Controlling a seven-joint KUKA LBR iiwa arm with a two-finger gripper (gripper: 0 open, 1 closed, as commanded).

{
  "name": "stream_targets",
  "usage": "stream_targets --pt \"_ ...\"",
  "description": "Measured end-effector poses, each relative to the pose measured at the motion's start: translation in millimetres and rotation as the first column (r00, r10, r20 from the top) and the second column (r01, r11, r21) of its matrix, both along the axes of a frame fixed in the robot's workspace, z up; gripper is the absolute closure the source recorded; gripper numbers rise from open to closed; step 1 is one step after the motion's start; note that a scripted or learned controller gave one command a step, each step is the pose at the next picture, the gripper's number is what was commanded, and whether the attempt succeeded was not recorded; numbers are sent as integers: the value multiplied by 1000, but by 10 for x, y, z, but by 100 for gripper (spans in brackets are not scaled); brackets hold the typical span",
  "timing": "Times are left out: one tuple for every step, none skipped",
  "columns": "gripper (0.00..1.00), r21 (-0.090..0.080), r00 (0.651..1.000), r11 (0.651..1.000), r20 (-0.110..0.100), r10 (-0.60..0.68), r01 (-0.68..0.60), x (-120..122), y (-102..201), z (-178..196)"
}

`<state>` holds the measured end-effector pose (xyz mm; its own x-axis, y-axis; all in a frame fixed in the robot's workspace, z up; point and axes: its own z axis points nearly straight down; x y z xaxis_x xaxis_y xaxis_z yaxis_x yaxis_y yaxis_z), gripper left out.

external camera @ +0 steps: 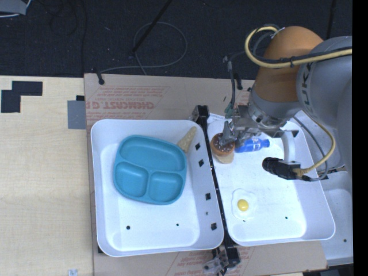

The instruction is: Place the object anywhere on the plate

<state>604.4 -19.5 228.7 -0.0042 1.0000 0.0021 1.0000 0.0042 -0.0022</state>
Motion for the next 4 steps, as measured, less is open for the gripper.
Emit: stream_targets --pt "100 -1 1000 1000 -3 0 0 -51 470 -102" --pt "100 -1 1000 1000 -2 0 0 -47 972 -150" --pt "100 -1 1000 1000 -1 0 0 -64 1428 -110" --pt "0 -2 1000 1000 -2 -2 2 -65 1413 -112"
